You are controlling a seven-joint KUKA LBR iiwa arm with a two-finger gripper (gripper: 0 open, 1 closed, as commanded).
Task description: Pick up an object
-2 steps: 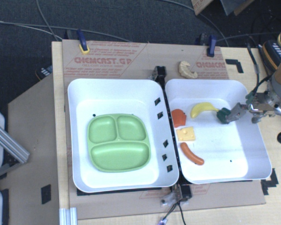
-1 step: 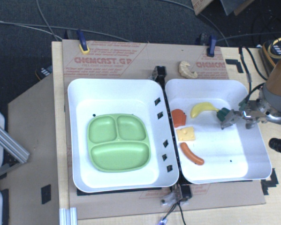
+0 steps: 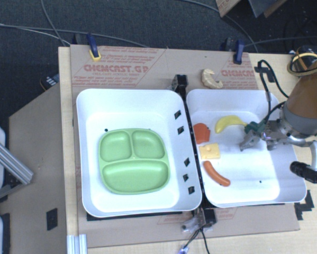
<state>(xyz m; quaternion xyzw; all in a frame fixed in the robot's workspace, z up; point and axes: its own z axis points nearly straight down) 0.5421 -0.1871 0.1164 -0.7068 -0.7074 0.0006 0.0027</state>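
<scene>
In the right bin (image 3: 264, 190) lie a yellow banana (image 3: 229, 123), an orange-red piece (image 3: 201, 133), a yellow cheese wedge (image 3: 210, 151) and a red sausage (image 3: 216, 174). My gripper (image 3: 253, 137) hangs over the bin's upper right part, just right of the banana's tip, with the arm reaching in from the right. Nothing shows between its fingers.
The left bin (image 3: 89, 157) holds a green divided plate (image 3: 134, 160). A beige toy piece (image 3: 211, 79) lies on the bench behind the right bin. Black clips line the wall between the bins. Cables run along the right side.
</scene>
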